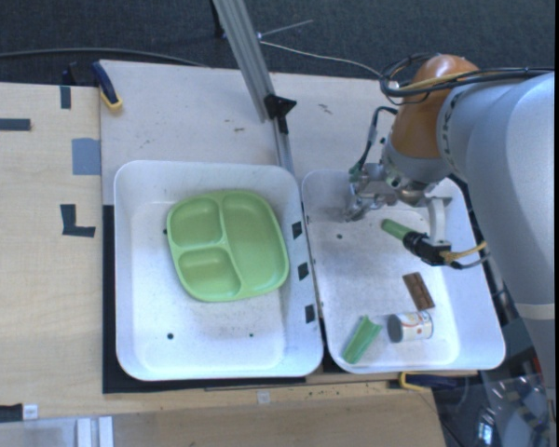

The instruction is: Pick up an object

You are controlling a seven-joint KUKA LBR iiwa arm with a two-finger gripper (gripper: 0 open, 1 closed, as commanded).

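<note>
Hand (354,205) over right bin (466,343) (labels unreadable)

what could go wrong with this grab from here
The gripper sits low near the back-left corner of the right bin, over bare floor; a grasp here would likely catch nothing. The green block, small canister and brown piece lie well toward the front, so moving on could bump the bin wall.

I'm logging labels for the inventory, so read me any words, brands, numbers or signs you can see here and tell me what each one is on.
No text here is readable.
Small white bottle in the right bin: it has a reddish mark, too blurred to read.
Brown bar beside it: no legible print.
Green divided plate in the left bin: plain, no lettering.
Grey tape patches on the bench: unmarked.
</note>
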